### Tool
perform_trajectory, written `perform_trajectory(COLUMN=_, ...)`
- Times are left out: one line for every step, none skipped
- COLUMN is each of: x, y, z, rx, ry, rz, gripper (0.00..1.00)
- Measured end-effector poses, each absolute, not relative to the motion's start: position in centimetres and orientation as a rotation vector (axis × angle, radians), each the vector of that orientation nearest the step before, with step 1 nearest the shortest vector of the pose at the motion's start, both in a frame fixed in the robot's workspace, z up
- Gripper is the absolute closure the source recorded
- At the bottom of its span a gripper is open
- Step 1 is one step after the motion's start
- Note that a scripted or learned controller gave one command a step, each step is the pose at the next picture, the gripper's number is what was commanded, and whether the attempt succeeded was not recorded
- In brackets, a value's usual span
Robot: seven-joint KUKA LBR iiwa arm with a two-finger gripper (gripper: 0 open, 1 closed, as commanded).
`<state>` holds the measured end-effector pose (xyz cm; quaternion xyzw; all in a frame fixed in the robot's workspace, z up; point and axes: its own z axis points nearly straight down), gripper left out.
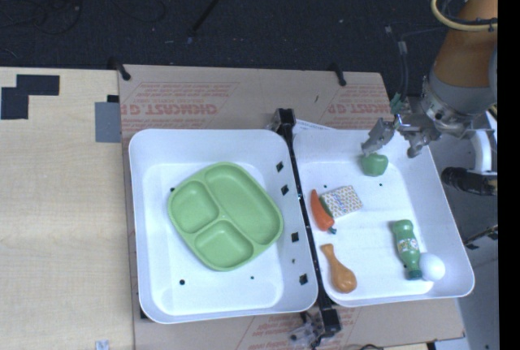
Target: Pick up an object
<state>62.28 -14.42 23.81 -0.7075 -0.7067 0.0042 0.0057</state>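
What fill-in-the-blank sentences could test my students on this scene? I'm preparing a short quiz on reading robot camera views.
1. The green divided plate lies in the ____ bin.
2. The plate has ____ compartments.
3. The orange carrot lies right beside the ____ box.
4. The green bottle has a ____ cap.

Missing words: left; three; patterned; white

bins, plate and cardboard on the tabletop

two white bins (213,301) sit side by side on brown cardboard (244,97) near the tabletop's (57,210) right edge. a green divided plate (224,215) lies flat in the left bin, about at its middle.
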Motion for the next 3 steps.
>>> perform_trajectory(x=62.5, y=-14.4, z=24.4, rx=-2.220, ry=-2.220, rz=0.003, gripper=0.00)
perform_trajectory(x=62.0, y=-14.9, z=18.2, rx=-2.217, ry=-2.216, rz=0.009, gripper=0.00)
perform_trajectory(x=62.0, y=-14.0, z=13.2, rx=-2.215, ry=-2.218, rz=0.007, gripper=0.00)
